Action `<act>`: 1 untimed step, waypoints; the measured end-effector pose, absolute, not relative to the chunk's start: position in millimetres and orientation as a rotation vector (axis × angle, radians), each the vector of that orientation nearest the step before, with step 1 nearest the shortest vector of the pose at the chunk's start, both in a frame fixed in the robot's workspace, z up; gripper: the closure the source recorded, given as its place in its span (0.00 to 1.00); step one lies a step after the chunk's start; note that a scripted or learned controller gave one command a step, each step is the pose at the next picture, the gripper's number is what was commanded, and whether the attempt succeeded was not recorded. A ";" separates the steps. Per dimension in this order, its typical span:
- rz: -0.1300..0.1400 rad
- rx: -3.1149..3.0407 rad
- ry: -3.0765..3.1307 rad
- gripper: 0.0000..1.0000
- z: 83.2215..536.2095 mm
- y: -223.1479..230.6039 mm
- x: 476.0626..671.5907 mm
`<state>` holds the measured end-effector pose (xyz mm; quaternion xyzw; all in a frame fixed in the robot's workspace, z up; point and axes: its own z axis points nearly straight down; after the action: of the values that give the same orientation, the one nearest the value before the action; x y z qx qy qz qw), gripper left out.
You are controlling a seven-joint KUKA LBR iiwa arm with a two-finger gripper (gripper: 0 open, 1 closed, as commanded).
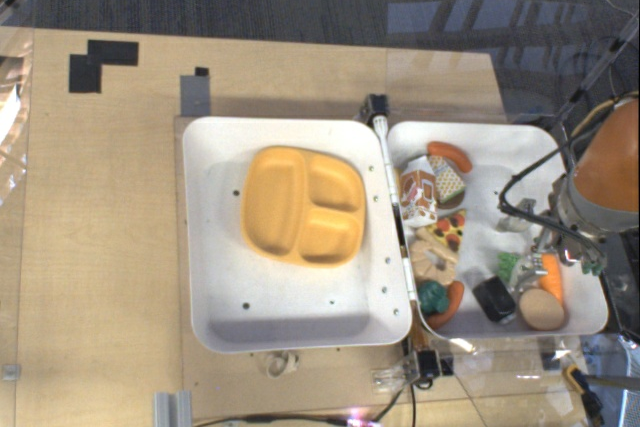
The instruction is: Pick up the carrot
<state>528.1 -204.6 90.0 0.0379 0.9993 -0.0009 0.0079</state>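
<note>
- A wooden bench (100,245) is seen from above at a slant, with dark carpet across the top of the frame.
- Two shallow white bins sit side by side in the middle and right of the frame.
- The left bin (215,305) holds a yellow tray (302,205) with three compartments, lying a little above the bin's centre.
- The right bin (500,140) holds a scatter of small toy foods and objects.
- Near the top of the right bin lies a reddish sausage (449,155).
- Just below it, along the bin's left side, stands a small carton (419,193) printed in white and brown.
- Below the carton is a pizza slice (447,231) with coloured dots, and under that a pale, flat piece I cannot identify.
- At the bin's lower left corner sits a dark green item (433,296) touching something orange-red.
- The carrot (550,277) lies in the lower right part of the right bin, orange, with green leaves (510,266) to its left.
- Just below the carrot rests a tan egg (542,310), and to the left of that a small black block (494,298).
- The robot arm (610,170) enters from the right edge of the frame, with its orange band showing large there.
- The gripper (541,260) hangs over the lower right of the right bin, directly at the carrot's upper end.
- I cannot tell how the gripper is set, or whether it touches the carrot.
- Black cables loop from the arm across the right bin's right side.
</note>
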 end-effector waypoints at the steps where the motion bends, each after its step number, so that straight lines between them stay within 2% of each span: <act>1: -0.002 0.464 3.085 0.00 90.6 -205.2 508.5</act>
<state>508.5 -205.2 90.6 0.1488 0.9888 -0.0007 0.0110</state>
